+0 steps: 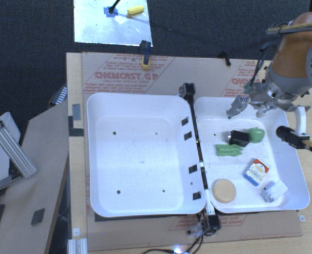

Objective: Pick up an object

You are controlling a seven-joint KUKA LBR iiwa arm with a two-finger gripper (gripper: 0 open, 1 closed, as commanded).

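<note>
The right bin (299,194) holds several small things. A black object (238,137) lies beside a green rounded piece (257,135), with a flat green piece (228,150) just in front. Nearer the front are a red, white and blue packet (257,172), a tan disc (224,190) and a small pale clear item (272,190). My gripper (249,109) hangs over the bin's back part, above and behind the black object. Its fingers (235,109) are spread open with nothing between them.
The left bin (92,142) lies beside the right one, with a black divider strip (195,142) between them. A blue and yellow clamp (145,54) stands on the cardboard behind the bins. A grey metal plate (92,20) lies at the back.
</note>
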